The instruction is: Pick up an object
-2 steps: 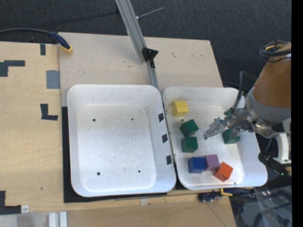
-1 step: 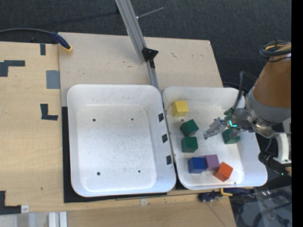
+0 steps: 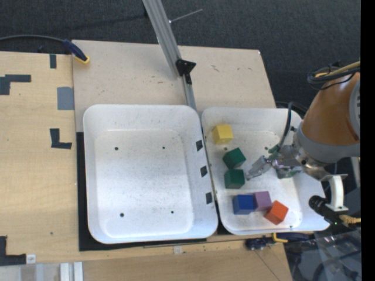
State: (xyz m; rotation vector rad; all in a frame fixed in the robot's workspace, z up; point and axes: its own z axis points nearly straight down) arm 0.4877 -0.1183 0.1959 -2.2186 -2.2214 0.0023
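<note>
While my arm [image 3: 328, 122] reaches in from the right over the right bin [image 3: 275, 115], the left bin [image 3: 94, 157] sits beside it, its rim touching; all the candidates are in the right bin, so that's where I'm working.

My gripper [image 3: 256, 170] hangs low over the middle of that bin, fingers angled toward the left; they look slightly apart with nothing between them, though the tips are small and blurred, so I read it as open and not holding anything.

Blocks, clustered left of centre in the right bin: two green cubes [image 3: 234, 157] one behind the other, the nearer one [image 3: 234, 178] just beside my fingertips; likely target, judging from the approach angle. Yellow cube [image 3: 222, 134] sits further back, apart from the rest. Blue cube [image 3: 244, 204] and purple cube [image 3: 263, 199] touch each other near the front rim, orange cube [image 3: 276, 212] just beside them; tight packing there makes a clean grasp harder, so the green is the saner pick.

Nothing lifted yet.
</note>
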